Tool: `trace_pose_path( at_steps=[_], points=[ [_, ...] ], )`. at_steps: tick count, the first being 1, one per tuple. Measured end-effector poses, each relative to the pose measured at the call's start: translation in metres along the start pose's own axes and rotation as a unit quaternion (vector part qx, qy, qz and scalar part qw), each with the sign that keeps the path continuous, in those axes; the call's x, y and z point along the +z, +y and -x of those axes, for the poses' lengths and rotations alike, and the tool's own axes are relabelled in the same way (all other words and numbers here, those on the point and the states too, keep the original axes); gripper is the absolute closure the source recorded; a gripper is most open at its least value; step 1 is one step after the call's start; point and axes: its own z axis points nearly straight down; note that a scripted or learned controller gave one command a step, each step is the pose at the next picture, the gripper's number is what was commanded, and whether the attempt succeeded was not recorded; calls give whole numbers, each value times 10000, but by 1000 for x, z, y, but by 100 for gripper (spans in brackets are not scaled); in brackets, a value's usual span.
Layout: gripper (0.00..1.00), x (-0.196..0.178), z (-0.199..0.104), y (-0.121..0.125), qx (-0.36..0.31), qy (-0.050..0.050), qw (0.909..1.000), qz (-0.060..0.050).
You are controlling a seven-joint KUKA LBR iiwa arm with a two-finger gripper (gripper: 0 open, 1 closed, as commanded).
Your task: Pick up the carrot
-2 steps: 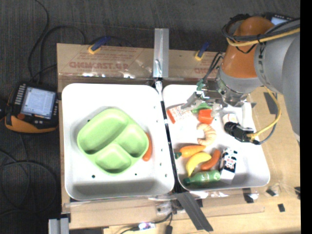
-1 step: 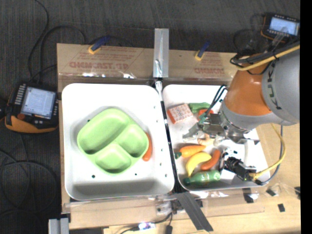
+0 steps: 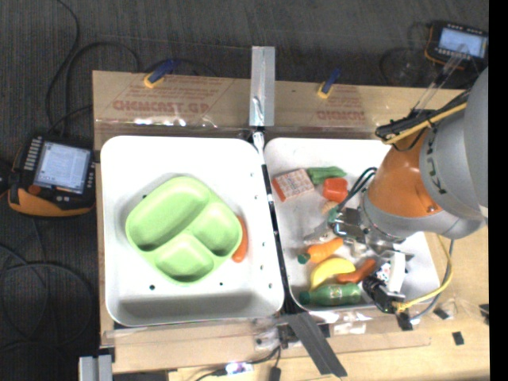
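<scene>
A small orange carrot [image 3: 325,250] with a green stub at its left end lies in the right bin [image 3: 425,268], near the middle. My gripper [image 3: 347,227] hangs just above and to the right of it, below the orange wrist band. The gripper body hides whatever lies directly beneath it. A second slim orange piece [image 3: 240,240] rests in the left bin against the right edge of the green divided plate [image 3: 182,227].
Around the carrot lie a yellow banana [image 3: 333,272], a green cucumber [image 3: 333,294], a red-orange piece [image 3: 336,187], a green pepper [image 3: 326,173] and a small printed box [image 3: 294,183]. A metal divider [image 3: 263,94] stands between the bins.
</scene>
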Motion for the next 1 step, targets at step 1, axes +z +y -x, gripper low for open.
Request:
trace_pose_path(
  at_steps=[1],
  points=[
    [100, -10, -1, 1, -6, 10, 10000, 7]
  ],
)
